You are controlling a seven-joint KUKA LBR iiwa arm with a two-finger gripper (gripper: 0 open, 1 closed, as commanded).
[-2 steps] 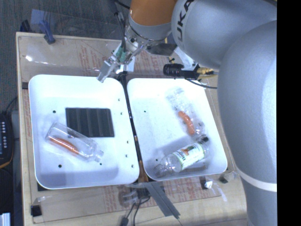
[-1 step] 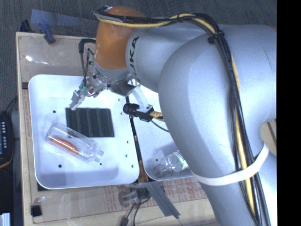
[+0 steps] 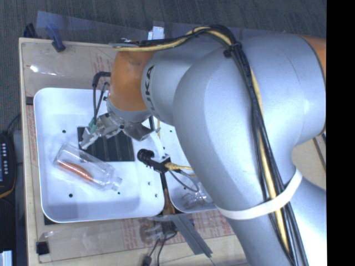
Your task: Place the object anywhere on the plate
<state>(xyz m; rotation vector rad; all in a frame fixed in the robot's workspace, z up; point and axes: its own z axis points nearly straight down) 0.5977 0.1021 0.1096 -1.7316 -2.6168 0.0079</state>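
Pre-grasp step: gripper (image 3: 91, 131) hangs over the left bin (image 3: 50, 101), centre-left of frame, just above the clear bottle (image 3: 87, 169) lying flat lower-left. Nothing held, finger state unclear. Next: descend onto bottle, then find the plate

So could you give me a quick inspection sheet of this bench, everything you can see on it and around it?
Surface: wooden bench bearing two shallow white bins; left white bin in full view, right one mostly hidden by the arm.
Job's things: clear plastic bottle with an orange object inside, lying on its side in the left bin; dark ribbed square plate beside it, apart.
Clutter: nothing seen.
Hand: hand low over the plate's left edge; nothing seen between its fingers.
Cables: black and yellow cables run along the grey arm.
Surroundings: dark carpet beyond the bench.
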